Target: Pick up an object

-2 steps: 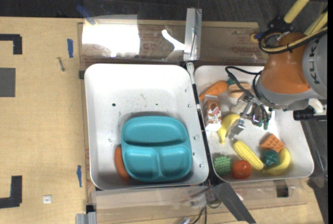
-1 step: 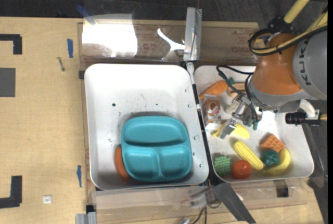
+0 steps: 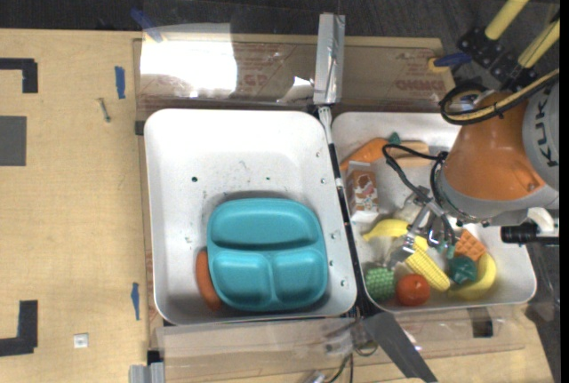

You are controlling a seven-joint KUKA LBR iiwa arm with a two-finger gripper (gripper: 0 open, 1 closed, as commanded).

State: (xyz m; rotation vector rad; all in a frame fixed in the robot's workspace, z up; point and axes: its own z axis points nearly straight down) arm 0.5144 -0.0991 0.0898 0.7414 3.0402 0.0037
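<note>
Worktop [image 3: 62, 221] on my left is bare tan board with black corner marks. Left bin [image 3: 178, 159]: a teal divided tray [image 3: 265, 253] lies toward the near wall, and an orange thing [image 3: 204, 279] peeks out from under its left edge.

Right bin [image 3: 524, 283]: toys crowded together. A carrot [image 3: 372, 150] lies at the far end, a small printed packet [image 3: 363, 191] below it. Nearer me, a green lump [image 3: 380, 282], a red tomato [image 3: 412, 289], a corn cob [image 3: 425, 266] and a banana [image 3: 480, 280] lie in a row along the near wall.

The arm [image 3: 489, 163] comes in from the right and hangs over this bin. The jaws [image 3: 425, 235] sit down among the toys, just above the corn cob and beside a yellow piece [image 3: 384, 229]. I cannot tell whether they are open, closed or gripping anything; cables and clutter mask them.
</note>
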